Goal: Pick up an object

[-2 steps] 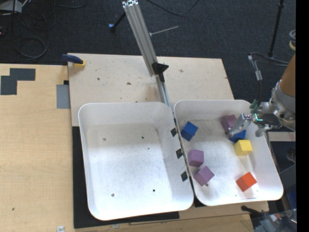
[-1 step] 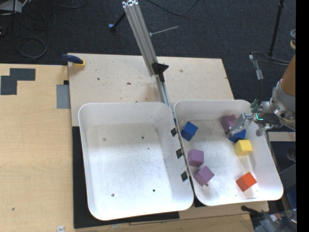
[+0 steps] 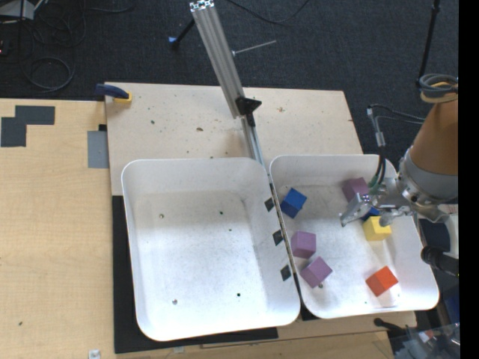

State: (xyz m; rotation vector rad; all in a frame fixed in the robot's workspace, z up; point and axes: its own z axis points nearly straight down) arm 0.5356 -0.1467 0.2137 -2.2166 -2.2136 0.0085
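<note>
Nothing here carries writing I can read: no label, brand, number or sign on the bins, the blocks or the tabletop.

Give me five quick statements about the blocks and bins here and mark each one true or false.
1. The blue cube lies in the right white bin. True.
2. The orange-red cube sits in the left white bin. False: it is in the right bin, near its front right corner.
3. Three purple cubes lie in the right bin. True.
4. The yellow cube lies beside the gripper. True.
5. The arm reaches into the left bin. False: it is over the right bin.
</note>
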